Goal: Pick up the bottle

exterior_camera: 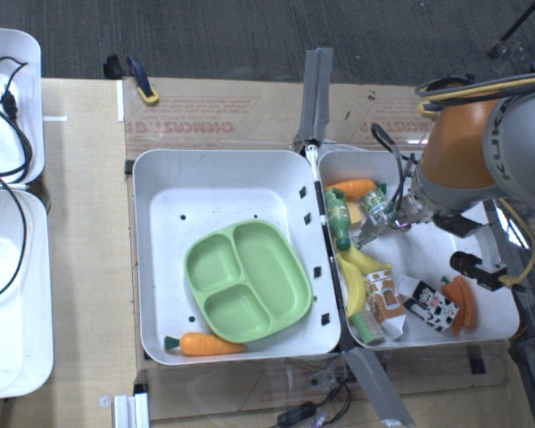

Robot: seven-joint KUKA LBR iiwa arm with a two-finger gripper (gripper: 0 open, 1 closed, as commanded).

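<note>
Over the right bin, my claw hangs low near its left wall; how it stands I cannot tell. Just to its left the green bottle lies against that wall, an orange carrot above it, a banana below. In the left bin sits a green divided plate.

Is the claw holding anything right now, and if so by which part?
It cannot be told. The claw sits low in the right bin beside the green bottle, but the view doesn't show anything between its tips.
</note>
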